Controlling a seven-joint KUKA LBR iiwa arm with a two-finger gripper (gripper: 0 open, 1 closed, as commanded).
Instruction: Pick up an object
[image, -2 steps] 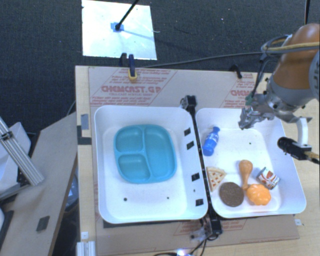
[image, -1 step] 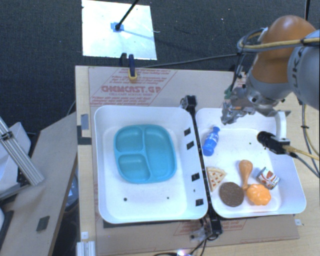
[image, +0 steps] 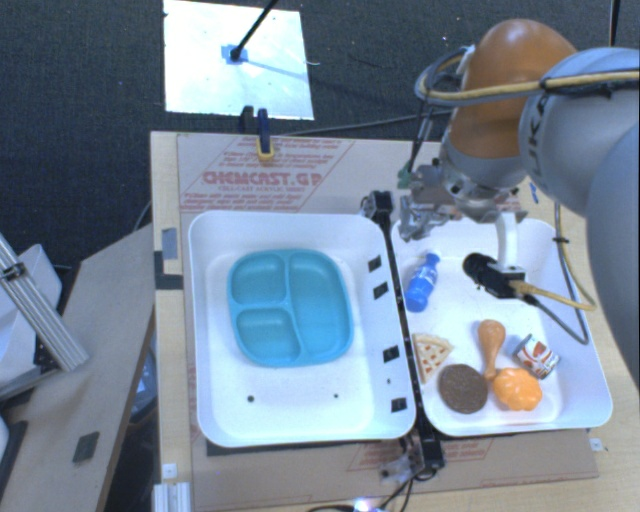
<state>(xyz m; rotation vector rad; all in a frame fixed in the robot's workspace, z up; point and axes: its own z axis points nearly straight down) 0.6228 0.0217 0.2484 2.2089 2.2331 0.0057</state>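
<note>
The claw hung over the right bin's far left corner; whether it was open or closed could not be told. The blue bottle lay in that bin just nearer the camera, beside the left wall.

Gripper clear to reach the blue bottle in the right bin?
Likely yes: the gripper sits just behind the blue bottle, nothing lies on it, and the pizza slice is apart. The bin wall beside it is close.
</note>
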